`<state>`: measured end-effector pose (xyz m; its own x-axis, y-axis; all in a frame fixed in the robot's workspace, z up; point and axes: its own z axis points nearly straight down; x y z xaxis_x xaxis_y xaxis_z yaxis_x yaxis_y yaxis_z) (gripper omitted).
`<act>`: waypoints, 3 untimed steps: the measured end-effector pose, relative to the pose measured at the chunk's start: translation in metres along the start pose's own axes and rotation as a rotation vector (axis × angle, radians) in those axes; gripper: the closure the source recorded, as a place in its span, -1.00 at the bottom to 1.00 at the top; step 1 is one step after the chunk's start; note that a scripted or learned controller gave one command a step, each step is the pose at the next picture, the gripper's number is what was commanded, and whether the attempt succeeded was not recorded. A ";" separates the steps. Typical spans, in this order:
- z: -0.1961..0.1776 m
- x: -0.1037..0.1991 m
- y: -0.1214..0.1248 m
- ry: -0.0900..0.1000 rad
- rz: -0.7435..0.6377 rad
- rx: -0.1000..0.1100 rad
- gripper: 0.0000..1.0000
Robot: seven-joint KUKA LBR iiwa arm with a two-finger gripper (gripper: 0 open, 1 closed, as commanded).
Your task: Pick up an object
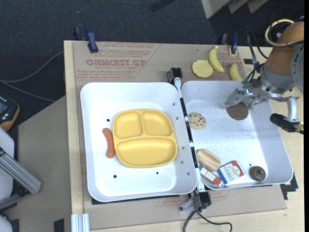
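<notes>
Your hand (240, 100) sits low in the right bin (270, 149), directly over a flat brown disc (237, 112) that looks like a patty or dark cookie. You cannot tell from this slant whether the hand is released or clenched, and nothing shows the disc actually caught in it, so treat it as not yet picked.

The main risk, as a judgement, is the disc's shape. It lies flat on the bin floor with almost no edge to bite on, so a closing grip may slide over the top or push it away and come up with nothing. Pressing down harder to compensate could jam the hand into the bin floor.

The disc also lies near the bin's far rim, just beyond the hand; a nudge could drive it against that wall, where it would be harder to reach.

Other candidates lie apart from the hand: a chocolate-chip cookie (196, 121) toward the divider, and a hot dog bun (208, 159), a small carton (230, 170) and a brown doughnut (257, 173) along the bin's opposite edge. None crowds the hand here.
</notes>
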<state>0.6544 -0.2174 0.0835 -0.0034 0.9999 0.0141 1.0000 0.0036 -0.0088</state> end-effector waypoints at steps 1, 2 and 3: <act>-0.001 0.021 -0.013 -0.013 0.001 -0.007 -1.00; -0.012 0.020 -0.012 -0.015 0.001 -0.011 1.00; 0.001 0.102 0.014 -0.012 -0.004 -0.009 1.00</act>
<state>0.6677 -0.1155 0.0840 -0.0073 1.0000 0.0022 1.0000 0.0073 0.0007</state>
